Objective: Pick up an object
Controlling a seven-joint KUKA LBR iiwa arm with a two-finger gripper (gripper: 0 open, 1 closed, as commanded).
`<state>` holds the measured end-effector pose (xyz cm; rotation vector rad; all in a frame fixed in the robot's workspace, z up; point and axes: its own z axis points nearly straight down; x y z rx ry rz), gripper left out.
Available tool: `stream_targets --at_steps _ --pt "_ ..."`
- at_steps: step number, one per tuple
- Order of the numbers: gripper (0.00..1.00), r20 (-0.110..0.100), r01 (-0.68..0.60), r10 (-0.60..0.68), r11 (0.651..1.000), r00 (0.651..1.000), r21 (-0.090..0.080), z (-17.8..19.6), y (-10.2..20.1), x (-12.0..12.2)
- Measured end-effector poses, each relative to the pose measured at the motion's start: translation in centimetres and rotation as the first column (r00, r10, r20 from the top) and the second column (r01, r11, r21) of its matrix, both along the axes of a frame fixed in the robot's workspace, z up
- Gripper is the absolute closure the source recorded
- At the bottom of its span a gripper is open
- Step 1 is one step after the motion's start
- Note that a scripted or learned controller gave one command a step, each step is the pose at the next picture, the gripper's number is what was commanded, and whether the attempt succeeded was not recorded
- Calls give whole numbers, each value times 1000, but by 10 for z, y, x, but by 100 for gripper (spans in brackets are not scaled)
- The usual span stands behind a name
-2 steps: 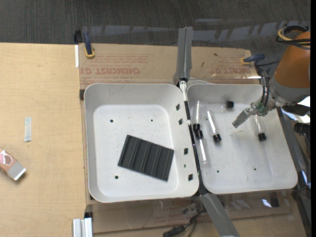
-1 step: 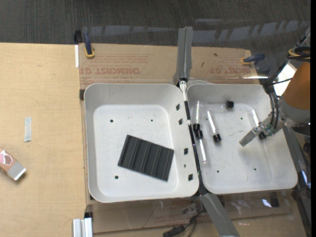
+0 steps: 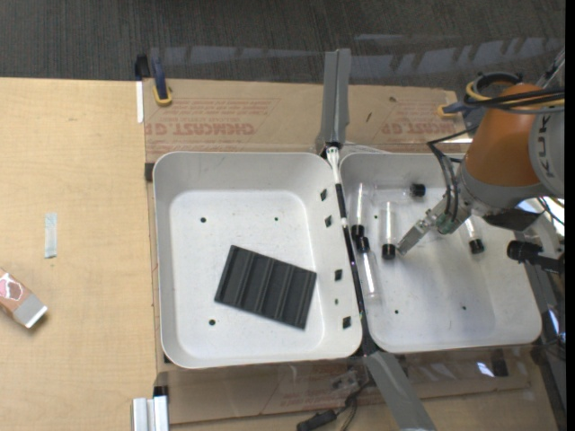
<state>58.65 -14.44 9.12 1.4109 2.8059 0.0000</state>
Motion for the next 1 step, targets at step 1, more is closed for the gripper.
stream_targets --at_steps 1 --pt "0 1 -25 25 1000 1000 -1 72 -50 -6"
